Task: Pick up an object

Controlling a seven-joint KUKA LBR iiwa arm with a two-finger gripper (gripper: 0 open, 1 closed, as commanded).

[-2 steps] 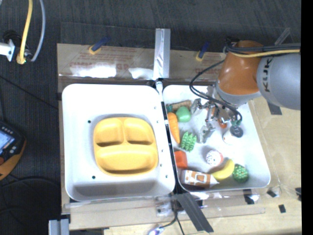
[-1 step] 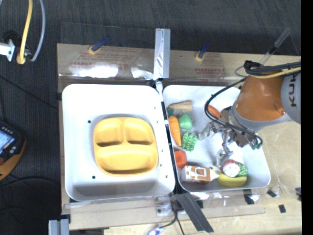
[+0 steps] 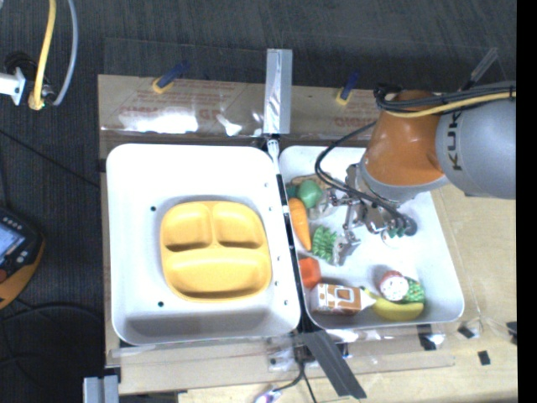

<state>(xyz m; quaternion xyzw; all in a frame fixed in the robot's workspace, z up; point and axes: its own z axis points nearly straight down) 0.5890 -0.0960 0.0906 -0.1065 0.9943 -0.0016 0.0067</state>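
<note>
Bench: left bin (image 3: 134, 250) holds yellow tray (image 3: 216, 250), right bin (image 3: 440, 259) toy food (image 3: 336, 298)

Yellow tray (image 3: 216, 250), orange carrot (image 3: 299, 222), 2 white bins (image 3: 134, 183).

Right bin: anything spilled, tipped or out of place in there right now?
Nothing stands out. The toy food lies loose inside the right bin: carrot along its left wall, banana and carton near the front. The gripper hangs over the green piece. The yellow tray sits flat in the left bin.
</note>
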